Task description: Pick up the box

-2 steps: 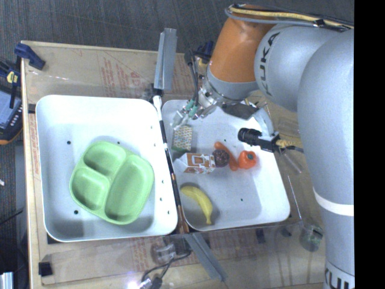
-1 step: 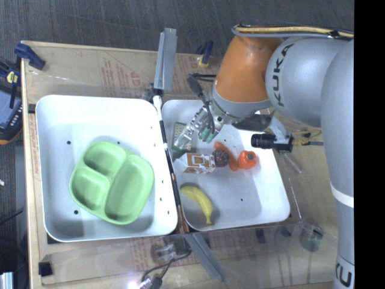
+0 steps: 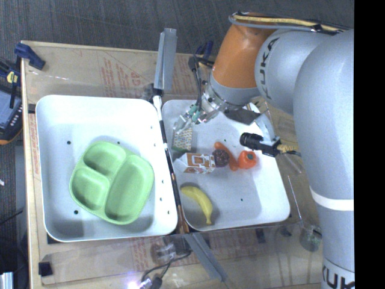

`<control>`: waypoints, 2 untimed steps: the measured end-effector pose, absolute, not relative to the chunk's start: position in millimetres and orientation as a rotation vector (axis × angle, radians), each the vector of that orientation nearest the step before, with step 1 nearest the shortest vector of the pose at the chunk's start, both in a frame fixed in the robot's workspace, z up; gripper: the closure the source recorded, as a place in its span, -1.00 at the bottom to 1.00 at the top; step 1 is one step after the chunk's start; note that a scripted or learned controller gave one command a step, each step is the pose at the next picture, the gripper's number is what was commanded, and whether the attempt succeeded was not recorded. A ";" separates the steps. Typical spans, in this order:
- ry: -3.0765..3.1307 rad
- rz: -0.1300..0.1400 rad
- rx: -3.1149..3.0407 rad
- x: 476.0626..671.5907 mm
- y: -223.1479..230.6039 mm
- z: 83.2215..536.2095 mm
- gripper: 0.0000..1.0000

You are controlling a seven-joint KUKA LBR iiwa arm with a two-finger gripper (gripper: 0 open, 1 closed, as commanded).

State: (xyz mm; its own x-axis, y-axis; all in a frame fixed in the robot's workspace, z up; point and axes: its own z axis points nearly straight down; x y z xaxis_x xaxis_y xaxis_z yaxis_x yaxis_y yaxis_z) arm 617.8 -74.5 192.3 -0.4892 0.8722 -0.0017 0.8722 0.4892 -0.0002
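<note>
The arm (image 3: 313,101) is reaching in from the right — its big grey body is filling that side, the orange band (image 3: 240,53) sitting just above the wrist. The gripper (image 3: 187,120) is pointing down and leftward (its fingertips are too small and blurred to read).

two white bins sit side by side on the bench. the left bin (image 3: 54,119) holds a green divided plate (image 3: 112,182) in the lower left of the frame. the right bin (image 3: 264,203) holds a banana (image 3: 200,202) at its lower edge, a small box (image 3: 199,162) above it, and an orange-red toy (image 3: 245,159) to the right. the gripper (image 3: 185,125) hangs at the bin's upper left corner, over a speckled packet (image 3: 183,139).
</note>
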 end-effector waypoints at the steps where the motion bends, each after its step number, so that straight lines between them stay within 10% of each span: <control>1: 3.069 -0.002 0.682 566.6 -39.8 192.5 1.00; 2: 2.862 -0.001 1.289 553.9 -47.6 258.0 1.00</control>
State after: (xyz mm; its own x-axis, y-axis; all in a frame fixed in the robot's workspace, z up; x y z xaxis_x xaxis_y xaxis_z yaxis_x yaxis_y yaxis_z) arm 553.9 -47.6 258.0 -0.6626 0.7490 -0.0023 0.7490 0.6626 0.0006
